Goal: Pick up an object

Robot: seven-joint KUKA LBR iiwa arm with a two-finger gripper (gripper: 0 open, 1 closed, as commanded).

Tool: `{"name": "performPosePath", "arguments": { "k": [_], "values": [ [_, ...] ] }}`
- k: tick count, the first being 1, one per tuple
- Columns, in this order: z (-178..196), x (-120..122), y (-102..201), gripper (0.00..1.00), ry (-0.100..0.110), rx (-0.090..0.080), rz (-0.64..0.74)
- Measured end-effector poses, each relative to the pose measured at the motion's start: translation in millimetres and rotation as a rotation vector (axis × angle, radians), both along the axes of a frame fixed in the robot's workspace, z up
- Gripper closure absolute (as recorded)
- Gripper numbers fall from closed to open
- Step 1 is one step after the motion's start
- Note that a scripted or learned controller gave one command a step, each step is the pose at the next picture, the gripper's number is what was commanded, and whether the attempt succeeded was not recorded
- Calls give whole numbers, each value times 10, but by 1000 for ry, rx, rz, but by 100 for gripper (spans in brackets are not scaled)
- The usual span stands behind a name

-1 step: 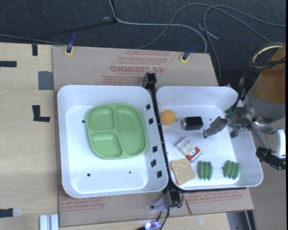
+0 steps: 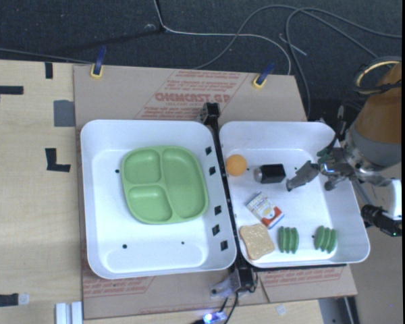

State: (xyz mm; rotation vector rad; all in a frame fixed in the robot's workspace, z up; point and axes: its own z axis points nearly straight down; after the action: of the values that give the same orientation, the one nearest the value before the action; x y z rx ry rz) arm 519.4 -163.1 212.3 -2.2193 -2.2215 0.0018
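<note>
The right bin (image 2: 337, 252) holds an orange ball (image 2: 236, 165), a small black and grey block (image 2: 270, 173), a white packet with red and blue print (image 2: 264, 209), a slice of toast (image 2: 256, 241) and two green ridged pieces (image 2: 287, 239) (image 2: 325, 239). My gripper (image 2: 316, 179) hangs over the right side of this bin, to the right of the black block. Its two fingers are spread apart, one pointing left (image 2: 300, 178), and nothing sits between them. It is open.
The left bin (image 2: 101, 181) contains a green divided plate (image 2: 165, 184). A black divider (image 2: 219, 181) runs between the bins. Cables (image 2: 256, 25) trail over the dark surface behind the cardboard sheet (image 2: 189, 93).
</note>
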Motion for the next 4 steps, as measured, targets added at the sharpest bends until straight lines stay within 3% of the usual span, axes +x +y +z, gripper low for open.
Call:
{"name": "performPosePath", "arguments": {
  "k": [2, 3, 4],
  "values": [
    [-1065, 19, 54, 0, 4, 1, 0],
    [-1242, 38, 50, 0, -4, 1, 0],
    [-1097, 76, 73, 100, -13, 4, 1]
  ]
}}
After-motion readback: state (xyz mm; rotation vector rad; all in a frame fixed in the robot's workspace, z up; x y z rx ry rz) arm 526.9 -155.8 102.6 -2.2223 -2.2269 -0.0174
